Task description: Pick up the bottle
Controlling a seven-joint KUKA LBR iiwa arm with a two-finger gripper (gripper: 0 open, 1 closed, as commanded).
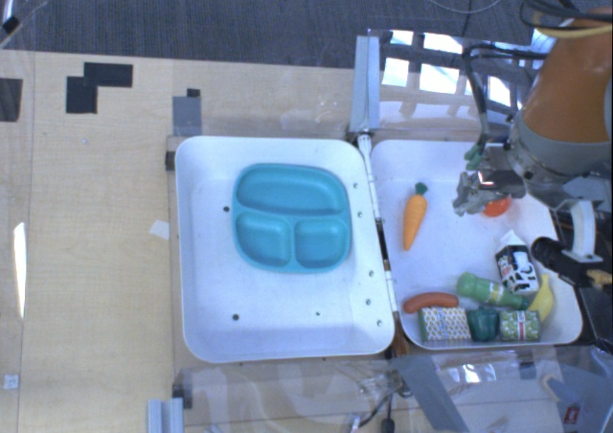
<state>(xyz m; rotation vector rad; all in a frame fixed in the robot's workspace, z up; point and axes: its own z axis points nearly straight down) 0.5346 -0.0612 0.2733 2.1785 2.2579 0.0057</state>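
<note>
Green bottle (487, 289) lies flat among clutter near the right bin (436, 161) front wall; gripper (476, 190) hovers well behind it, jaw state indiscernible

Above the right bin (571, 333), the arm (571, 125) shows a broad orange band over a grey wrist, black cables, and a small metallic gripper (482, 188)

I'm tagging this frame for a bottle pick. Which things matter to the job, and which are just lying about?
For the job: green bottle, gripper.

Lying about: carrot, sausage, banana, carton, blue tray, red thing by the gripper.
</note>
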